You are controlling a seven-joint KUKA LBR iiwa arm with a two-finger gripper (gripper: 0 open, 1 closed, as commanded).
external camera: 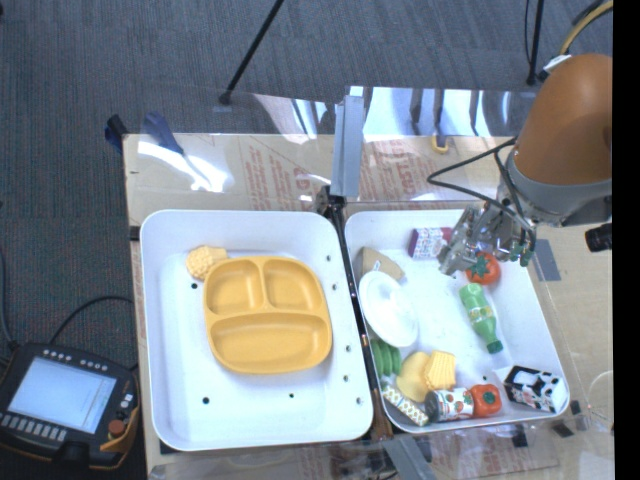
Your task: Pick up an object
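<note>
Jaws: state unreadable, the gripper (487, 243) is a blur of metal and cable low over the right bin's (530, 318) far corner. Nothing is visibly held. Nearest target: tomato (484, 269), touching or just under the gripper, beside the green bottle (480, 317). Likely a light, hollow plastic toy: stiff, smooth, round, apt to squirt out of a pinch. Best taken across its widest middle, squarely from above. The bin wall nearby crowds the approach.
</note>
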